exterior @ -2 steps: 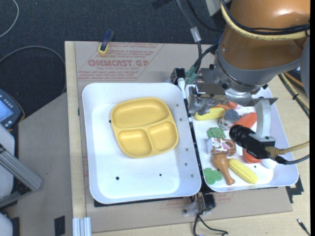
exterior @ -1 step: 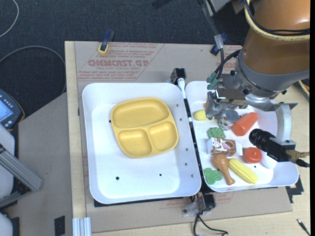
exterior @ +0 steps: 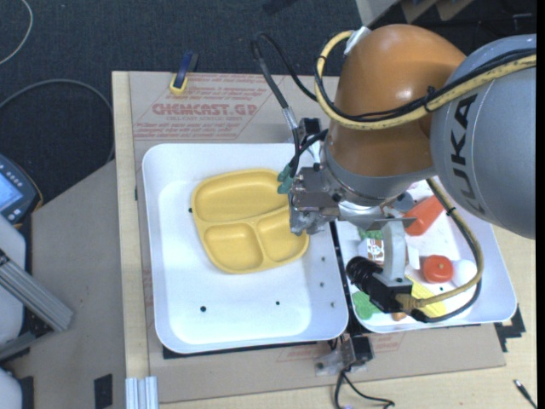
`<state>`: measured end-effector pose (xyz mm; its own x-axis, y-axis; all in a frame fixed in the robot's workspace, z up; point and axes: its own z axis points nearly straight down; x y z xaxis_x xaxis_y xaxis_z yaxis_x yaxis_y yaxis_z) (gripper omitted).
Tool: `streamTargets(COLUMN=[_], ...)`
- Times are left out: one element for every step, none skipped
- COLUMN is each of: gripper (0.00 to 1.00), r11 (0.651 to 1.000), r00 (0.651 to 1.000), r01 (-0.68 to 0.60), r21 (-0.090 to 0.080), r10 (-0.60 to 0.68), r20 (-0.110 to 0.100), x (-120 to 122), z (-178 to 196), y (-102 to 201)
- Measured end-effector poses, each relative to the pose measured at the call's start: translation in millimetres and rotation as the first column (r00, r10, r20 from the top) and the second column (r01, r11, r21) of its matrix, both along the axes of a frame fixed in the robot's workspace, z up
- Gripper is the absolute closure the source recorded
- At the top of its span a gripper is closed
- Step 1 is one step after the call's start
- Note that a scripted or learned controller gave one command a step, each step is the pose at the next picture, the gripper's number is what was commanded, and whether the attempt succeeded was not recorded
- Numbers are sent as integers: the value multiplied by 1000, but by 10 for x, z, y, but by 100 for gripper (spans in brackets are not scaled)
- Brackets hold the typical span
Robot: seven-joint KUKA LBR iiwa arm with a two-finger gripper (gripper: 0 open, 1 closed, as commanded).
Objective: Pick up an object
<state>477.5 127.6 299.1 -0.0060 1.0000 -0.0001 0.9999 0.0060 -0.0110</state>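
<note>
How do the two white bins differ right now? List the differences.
1. The left bin holds one yellow divided plate; the right bin holds several small things, among them an orange one.
2. The left bin shows nearly whole; the right bin lies largely under the arm.
3. The gripper is over the left bin, at the plate's right edge.

Both are shallow and white.

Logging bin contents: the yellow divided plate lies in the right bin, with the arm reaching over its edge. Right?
Not quite. The yellow divided plate lies in the left bin, not the right one, as the camera view shows. The arm does reach over its edge.
</note>
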Motion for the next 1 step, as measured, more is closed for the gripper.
streamTargets(gripper=[100], r11=[1000], r00=[1000], r01=[6], r21=[2], r10=[-6], r20=[18], x=[25], z=[585], y=[-99])
